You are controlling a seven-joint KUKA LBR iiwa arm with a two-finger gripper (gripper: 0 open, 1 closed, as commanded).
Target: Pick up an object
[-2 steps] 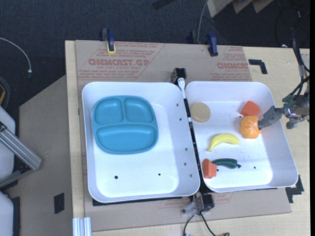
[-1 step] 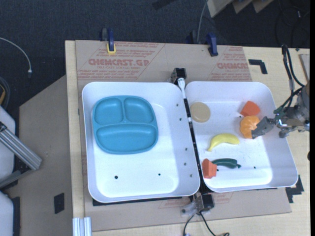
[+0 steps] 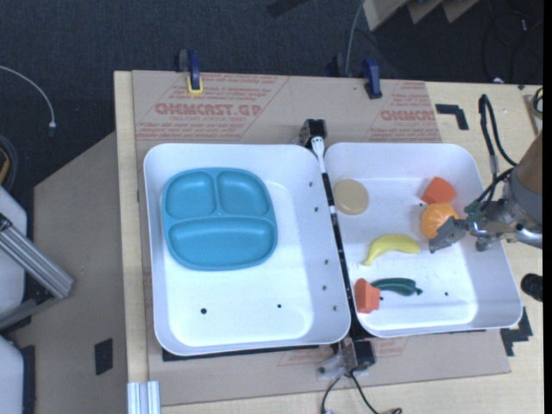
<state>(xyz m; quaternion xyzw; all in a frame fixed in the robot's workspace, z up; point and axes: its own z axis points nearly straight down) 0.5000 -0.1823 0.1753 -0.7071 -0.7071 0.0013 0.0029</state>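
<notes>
The right bin [image 3: 405, 322] holds several small toys. An orange ball [image 3: 434, 217] lies near its right side, with an orange-red wedge [image 3: 440, 188] just behind it. A yellow banana [image 3: 391, 247] sits mid-bin and a tan round disc [image 3: 351, 197] lies at the back left. A dark green piece [image 3: 397, 287] and an orange-red chunk [image 3: 367, 296] rest near the front left corner. My gripper [image 3: 447, 233] reaches in from the right, low over the bin, with its tip right against the orange ball's front right side.
A blue divided plate [image 3: 220, 218] lies in the left bin [image 3: 241, 317]. A black hinge strip [image 3: 328, 205] runs between the two bins. Cables [image 3: 487, 128] hang near the right bin's far right corner. Blue clamps [image 3: 192, 65] hold the cardboard base at the back.
</notes>
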